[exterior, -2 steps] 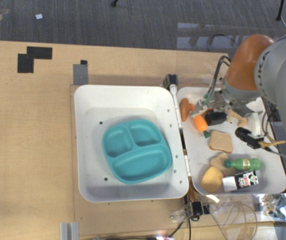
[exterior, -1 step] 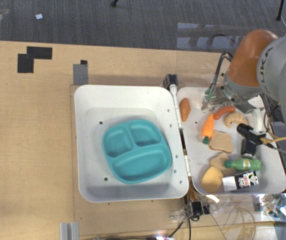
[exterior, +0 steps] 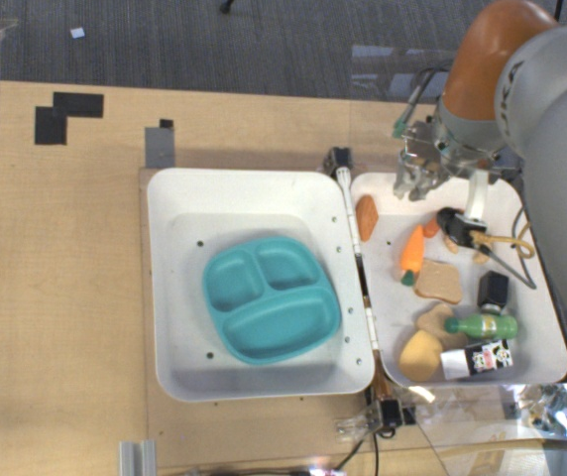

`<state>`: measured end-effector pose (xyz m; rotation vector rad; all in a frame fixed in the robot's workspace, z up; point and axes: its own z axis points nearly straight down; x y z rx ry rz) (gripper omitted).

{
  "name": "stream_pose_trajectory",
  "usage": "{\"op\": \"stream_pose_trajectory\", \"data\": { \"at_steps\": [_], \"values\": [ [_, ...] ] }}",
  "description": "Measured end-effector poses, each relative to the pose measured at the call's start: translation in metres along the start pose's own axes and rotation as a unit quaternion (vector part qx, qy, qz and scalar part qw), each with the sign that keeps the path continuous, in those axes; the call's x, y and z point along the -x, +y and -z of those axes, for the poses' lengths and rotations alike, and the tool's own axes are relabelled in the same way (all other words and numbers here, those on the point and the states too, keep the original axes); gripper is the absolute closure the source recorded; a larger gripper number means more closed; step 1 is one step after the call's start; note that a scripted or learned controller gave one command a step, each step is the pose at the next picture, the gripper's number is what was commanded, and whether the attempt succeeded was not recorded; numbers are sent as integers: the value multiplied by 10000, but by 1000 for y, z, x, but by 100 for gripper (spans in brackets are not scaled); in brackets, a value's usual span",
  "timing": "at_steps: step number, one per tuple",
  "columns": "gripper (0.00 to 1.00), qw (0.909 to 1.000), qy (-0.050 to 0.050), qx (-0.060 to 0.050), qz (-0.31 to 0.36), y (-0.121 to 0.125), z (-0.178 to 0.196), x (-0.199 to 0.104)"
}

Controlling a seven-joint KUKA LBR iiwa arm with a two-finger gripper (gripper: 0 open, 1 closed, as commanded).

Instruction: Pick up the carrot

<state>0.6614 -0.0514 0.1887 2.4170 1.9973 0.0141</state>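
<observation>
The carrot (exterior: 412, 252), orange with a green tip at its lower end, lies tilted in the right bin (exterior: 388, 345), near its middle left. My gripper (exterior: 415, 183) hangs over the bin's far edge, up and slightly right of the carrot and apart from it. Its fingers point down with a small gap between them and nothing in it.
Around the carrot lie an orange sausage-like piece (exterior: 366, 216), a slice of toast (exterior: 439, 283), a potato (exterior: 420, 354), a green bottle (exterior: 482, 324), a black-labelled bottle (exterior: 480, 359) and small black items (exterior: 493, 290). The left bin (exterior: 179, 216) holds a teal divided plate (exterior: 270, 297).
</observation>
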Motion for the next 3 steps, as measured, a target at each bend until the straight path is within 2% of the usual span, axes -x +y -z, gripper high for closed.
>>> {"op": "stream_pose_trajectory", "data": {
  "at_steps": [1, 2, 3],
  "values": [
    [0, 10000, -11, -20, -2, -1, -2, 2],
    [0, 9996, -26, -100, 273, -74, -79, 48],
    [100, 9995, -13, 0, 315, -67, -63, 43]
  ]
}}
